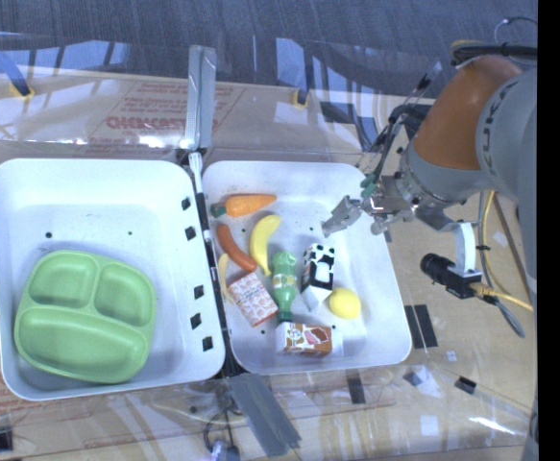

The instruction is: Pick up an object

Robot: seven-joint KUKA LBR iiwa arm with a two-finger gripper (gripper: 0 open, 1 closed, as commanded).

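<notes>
The grey arm's hand [342, 217], whose state I cannot tell, hovers over the right shallow white bin [387, 286], with a curved yellow banana [263, 240] and round yellow lemon [344, 303] lying below it.

We note a grey carpeted floor [164, 3] beyond the bench [97, 113], whose clear-covered brown top reflects blue-white light.

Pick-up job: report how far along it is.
Done: nothing lifted yet. The carrot, banana, green bottle and lemon all lie in the right bin. In hand: the gripper hangs over that bin's upper right part, with nothing seen between its fingers. Left: descend on one object, grasp it and lift.
</notes>
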